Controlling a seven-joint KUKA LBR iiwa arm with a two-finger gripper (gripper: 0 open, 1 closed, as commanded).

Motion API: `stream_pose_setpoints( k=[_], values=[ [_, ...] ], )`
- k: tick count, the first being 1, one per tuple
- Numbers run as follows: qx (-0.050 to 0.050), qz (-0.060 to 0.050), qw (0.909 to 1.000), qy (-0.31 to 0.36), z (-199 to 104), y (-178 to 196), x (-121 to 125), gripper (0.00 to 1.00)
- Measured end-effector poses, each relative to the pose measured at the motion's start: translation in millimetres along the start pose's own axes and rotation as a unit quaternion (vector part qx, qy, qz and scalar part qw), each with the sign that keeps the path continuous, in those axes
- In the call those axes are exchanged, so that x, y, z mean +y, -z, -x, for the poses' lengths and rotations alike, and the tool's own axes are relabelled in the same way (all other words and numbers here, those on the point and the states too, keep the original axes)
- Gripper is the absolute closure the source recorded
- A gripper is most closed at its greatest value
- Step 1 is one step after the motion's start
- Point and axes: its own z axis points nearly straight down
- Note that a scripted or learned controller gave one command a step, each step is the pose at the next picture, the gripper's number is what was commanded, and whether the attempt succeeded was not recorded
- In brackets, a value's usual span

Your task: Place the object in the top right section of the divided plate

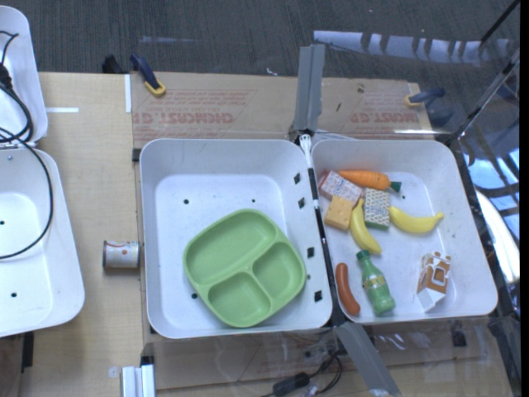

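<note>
Well, one view, so: two bins side by side mid-bench. The left bin (157, 222) carries just the plate (245, 267), green, 3 sections, lying flat near the bin's front edge and turned at a slant to the bin walls. Bare and flat like that, it reads as the drop target. Because of the slant, "top right" is prob. the small section nearest the wall between the two bins, but that's a judgement, not certain.

The right bin (463, 222) carries all the loose stuff, i.e. the pick stock. At the back edge are a carrot (364, 179) and a pink block (340, 187) touching it. Just in front are an orange block (339, 213), a speckled block (378, 208) and two bananas: one (364, 230) betw. the blocks, the other (416, 219) toward the right wall. Near the front edge are a sausage (347, 289), a bottle (376, 284) lying beside it, and a carton (434, 275) at the front right corner. The back cluster is packed tight and harder to pick cleanly; the front items lie more apart.

The task names no specific object. Whichever it is, it's in the right bin, not on the plate, so nothing's placed yet.

Gripper state: can't tell whether open or closed.

Off-bin: a small can (121, 255) lies on the bench by the left bin's left wall, prob. irrelevant.
</note>
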Motion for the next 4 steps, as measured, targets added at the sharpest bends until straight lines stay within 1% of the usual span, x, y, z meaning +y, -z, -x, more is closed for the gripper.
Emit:
stream_pose_setpoints(
  k=[1,2,3,4],
  values=[
    [0.000,0.001,0.9999,0.014,-178.6,1.3,-36.7,1.00],
    [0.000,0.000,1.0000,-0.006,-122.6,-123.8,-25.4,1.00],
    [0.000,0.001,0.9999,0.012,-81.0,-30.3,-17.0,1.00],
    [0.000,0.000,1.0000,0.006,-18.1,-65.3,-4.3,1.00]
  ],
)
